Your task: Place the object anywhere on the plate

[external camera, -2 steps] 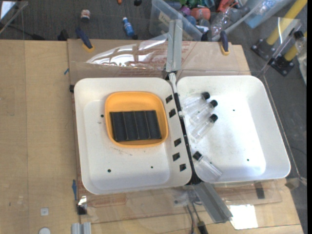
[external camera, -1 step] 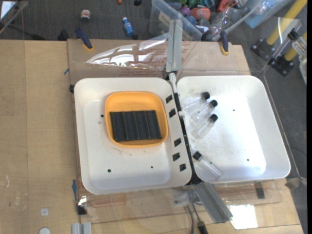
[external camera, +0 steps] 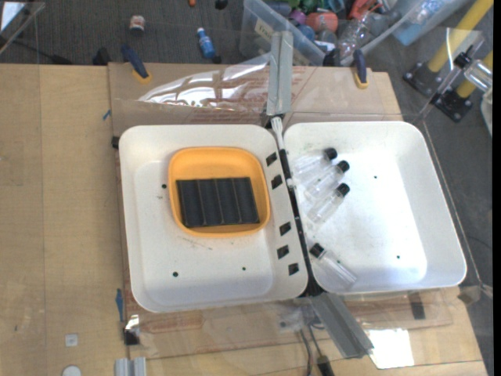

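An orange plate lies in the left white bin, a little back of its middle. A black ribbed rectangular block rests flat on the plate and covers most of its floor. In the right white bin, several clear vials with black caps lie near the left wall. Three of them are clustered together. Another vial lies alone towards the front left corner.
A metal divider bar runs back from between the bins, with black clips along the shared wall. A clear tub of colourful toys stands behind the bench. Yellow and grey hardware is at the upper right.
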{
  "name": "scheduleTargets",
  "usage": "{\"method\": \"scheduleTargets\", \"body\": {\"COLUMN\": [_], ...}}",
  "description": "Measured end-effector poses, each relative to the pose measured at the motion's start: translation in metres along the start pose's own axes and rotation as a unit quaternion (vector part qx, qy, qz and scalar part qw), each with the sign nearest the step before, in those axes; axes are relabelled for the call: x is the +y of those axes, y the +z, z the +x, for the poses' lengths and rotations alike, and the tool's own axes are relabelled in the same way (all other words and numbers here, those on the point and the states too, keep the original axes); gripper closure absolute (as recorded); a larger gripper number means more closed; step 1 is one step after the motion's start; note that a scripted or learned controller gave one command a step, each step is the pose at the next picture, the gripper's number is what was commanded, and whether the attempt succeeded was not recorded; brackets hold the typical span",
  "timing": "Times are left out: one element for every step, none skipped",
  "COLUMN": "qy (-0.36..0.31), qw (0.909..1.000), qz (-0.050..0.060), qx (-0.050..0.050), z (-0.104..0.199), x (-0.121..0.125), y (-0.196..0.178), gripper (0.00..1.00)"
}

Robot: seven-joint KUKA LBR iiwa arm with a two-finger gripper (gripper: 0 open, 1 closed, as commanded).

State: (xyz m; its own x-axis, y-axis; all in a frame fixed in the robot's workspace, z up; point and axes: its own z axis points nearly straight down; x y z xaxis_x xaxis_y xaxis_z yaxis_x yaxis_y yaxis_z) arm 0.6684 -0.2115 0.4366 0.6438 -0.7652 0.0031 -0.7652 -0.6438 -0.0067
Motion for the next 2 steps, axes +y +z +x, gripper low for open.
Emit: {"method": "scheduleTargets", "body": {"qy": [-0.163,-0.331], "qw": [0.9867,0.9436], "qz": [0.000,0.000], "qx": [0.000,-0.002], "z": [-0.0014,0.0059], "x": [-0.0010,0.0053], "y": [0.0001,0.0011], "gripper": [1.00,1.00]}}
